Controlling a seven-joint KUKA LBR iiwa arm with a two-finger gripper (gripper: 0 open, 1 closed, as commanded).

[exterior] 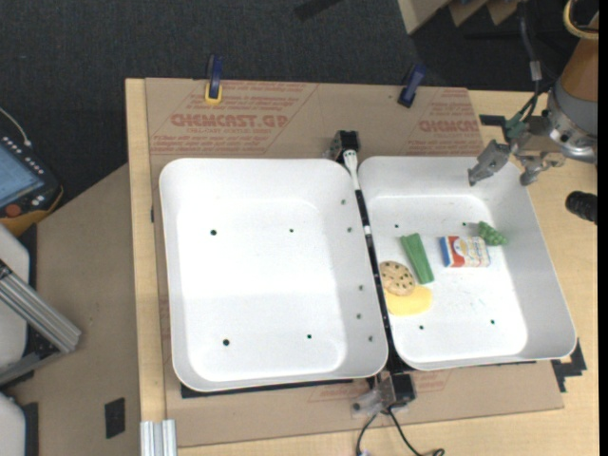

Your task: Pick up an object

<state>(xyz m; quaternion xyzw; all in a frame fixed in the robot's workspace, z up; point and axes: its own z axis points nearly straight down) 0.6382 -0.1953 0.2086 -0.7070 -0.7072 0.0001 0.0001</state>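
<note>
The table (152,255) is flat brown board. On it sit two big white bins with smooth, shiny walls and round corners. The left bin (256,350) is by the table's left edge. The right bin (532,321) holds all my things. My end effector (503,166) hangs over the far right corner of the right bin, its two fingers spread apart, with nothing between them. The things lie near the bin's middle, well apart from me: a flat green bar (417,257), a small red, white and blue packet (463,252), a yellow round piece (411,301), a bumpy brown cookie (397,275) and a little leafy green bit (490,234). They are thin and close together, so I might pinch two, or slip off the flat ones.
</note>
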